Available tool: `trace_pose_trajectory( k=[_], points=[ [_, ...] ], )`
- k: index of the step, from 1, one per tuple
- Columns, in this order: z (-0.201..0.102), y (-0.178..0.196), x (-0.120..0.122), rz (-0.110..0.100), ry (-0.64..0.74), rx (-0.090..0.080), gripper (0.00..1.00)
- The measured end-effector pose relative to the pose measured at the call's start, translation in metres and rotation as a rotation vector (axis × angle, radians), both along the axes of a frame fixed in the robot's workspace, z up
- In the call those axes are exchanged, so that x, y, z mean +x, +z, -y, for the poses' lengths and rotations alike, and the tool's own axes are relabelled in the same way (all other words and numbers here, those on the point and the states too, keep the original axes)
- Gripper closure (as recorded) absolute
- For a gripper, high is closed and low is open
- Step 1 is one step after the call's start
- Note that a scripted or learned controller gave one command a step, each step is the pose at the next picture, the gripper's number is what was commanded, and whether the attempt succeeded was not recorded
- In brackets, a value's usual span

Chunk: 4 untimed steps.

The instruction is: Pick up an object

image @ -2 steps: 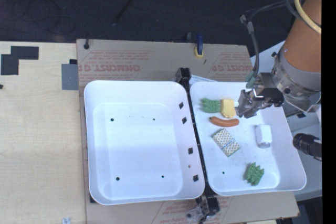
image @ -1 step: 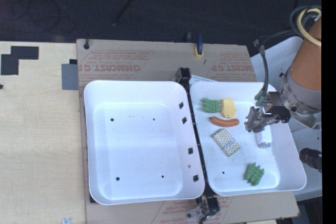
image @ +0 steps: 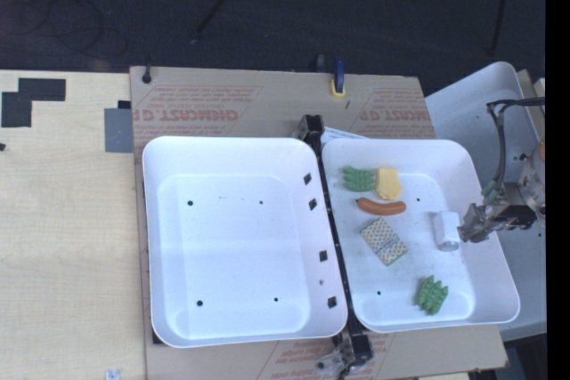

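Note:
The right bin [image: 485, 298] holds several small objects. A green leafy toy [image: 358, 180] and a yellow piece [image: 387, 183] lie at its back. In front of them is a red-brown sausage [image: 381, 206], then a patterned square pad [image: 384, 241] near the middle. Another green toy [image: 431, 294] lies toward the front. A small white cylinder [image: 445, 230] stands by the right wall. My gripper [image: 469, 229] hovers low at the bin's right side, just right of that cylinder and very close to it. Nothing is visibly held.
The left bin [image: 165, 191] sits beside the right one, with a black divider clip strip [image: 322, 218] between them. Both rest on a cardboard sheet [image: 232, 107]. A grey panel [image: 472, 107] and cables lie behind my arm at the right.

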<state>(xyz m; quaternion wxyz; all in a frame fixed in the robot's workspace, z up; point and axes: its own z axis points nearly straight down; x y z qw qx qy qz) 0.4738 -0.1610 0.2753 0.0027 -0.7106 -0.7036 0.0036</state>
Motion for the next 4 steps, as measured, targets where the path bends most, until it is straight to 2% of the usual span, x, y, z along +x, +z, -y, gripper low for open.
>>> trace_pose_trajectory(
  k=[1,2,3,4],
  points=[
    [-0.071,0.004,0.002,0.005,0.016,0.004,1.0],
    [-0.159,0.075,0.003,0.013,0.021,0.004,1.0],
    [-0.089,0.014,0.001,0.0,0.003,0.0,1.0],
    [-0.144,-0.004,0.002,0.003,0.015,0.003,1.0]
  ],
)
